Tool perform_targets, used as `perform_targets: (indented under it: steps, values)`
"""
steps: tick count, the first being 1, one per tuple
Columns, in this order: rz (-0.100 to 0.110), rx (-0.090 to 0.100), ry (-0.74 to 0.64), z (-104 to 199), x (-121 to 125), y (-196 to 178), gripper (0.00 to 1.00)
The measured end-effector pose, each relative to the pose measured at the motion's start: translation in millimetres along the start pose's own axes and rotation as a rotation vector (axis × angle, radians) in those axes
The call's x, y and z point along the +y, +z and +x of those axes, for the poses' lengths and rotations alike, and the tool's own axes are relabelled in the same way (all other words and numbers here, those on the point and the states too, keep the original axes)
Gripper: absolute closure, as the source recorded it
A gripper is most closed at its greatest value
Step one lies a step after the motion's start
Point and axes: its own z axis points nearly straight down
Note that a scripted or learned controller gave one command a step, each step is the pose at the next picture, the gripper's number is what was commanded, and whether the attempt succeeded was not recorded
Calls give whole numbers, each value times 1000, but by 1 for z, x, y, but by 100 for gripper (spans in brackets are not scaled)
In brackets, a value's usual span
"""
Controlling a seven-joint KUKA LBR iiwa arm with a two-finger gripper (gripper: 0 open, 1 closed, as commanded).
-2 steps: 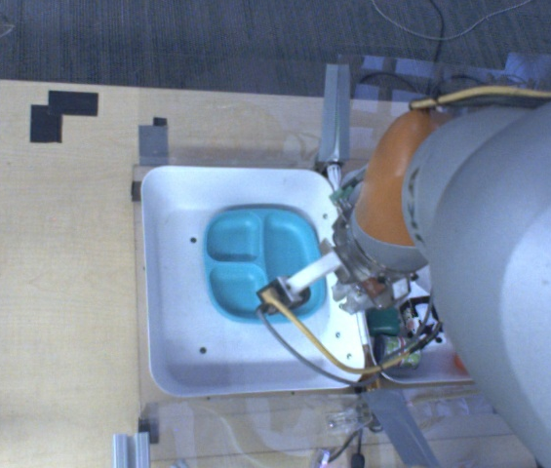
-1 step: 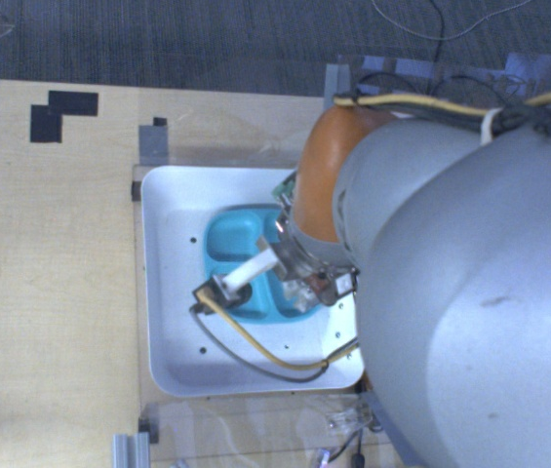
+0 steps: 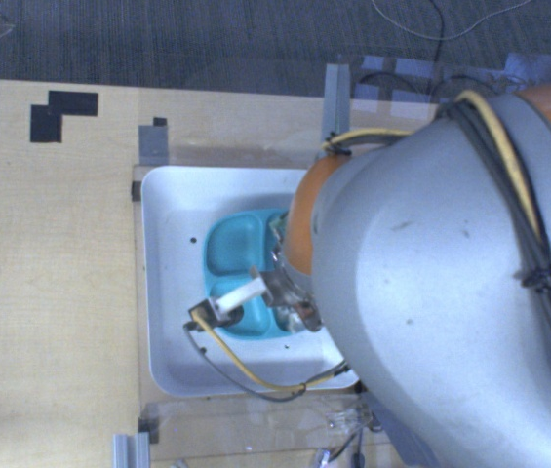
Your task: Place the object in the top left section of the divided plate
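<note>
The grey arm (image 3: 431, 291) looms over a white bin (image 3: 163, 291); its gripper (image 3: 290, 307) hangs above the blue divided plate (image 3: 231, 247).

A pale wooden bench (image 3: 60, 300) spans the left and lower frame. A shallow white bin (image 3: 170, 300) sits on it just left of centre. Black tape marks (image 3: 60, 115) lie at upper left, and short grey posts (image 3: 154, 144) stand beside the bin's left corners.

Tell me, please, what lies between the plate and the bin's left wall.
In the camera view, only bare white bin floor lies between the plate and the left wall, apart from one tiny dark speck.
</note>
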Motion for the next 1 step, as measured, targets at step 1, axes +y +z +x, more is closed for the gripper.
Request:
perform_targets:
  steps: [1]
  values:
    - [-1,-8,-53,48,-39,-124,100]
